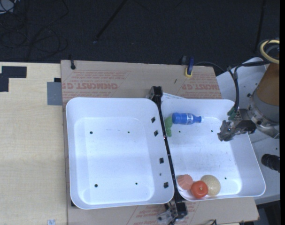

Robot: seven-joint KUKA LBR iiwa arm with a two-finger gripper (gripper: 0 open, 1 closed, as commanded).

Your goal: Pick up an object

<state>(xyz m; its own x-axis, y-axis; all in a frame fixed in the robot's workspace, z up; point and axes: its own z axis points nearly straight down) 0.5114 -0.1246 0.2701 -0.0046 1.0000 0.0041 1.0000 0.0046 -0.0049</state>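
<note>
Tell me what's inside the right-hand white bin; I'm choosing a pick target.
In the right-hand white bin: a blue plastic bottle beside a green object partly hidden by the divider, plus a red ball, pink piece and beige ball clustered together.

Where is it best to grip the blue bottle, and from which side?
Grip the blue bottle across its body, probably coming from above. It lies on its side in the right bin, cap pointing right, with bare floor in front of it and behind it for the fingers. The gripper is to its right.
</note>
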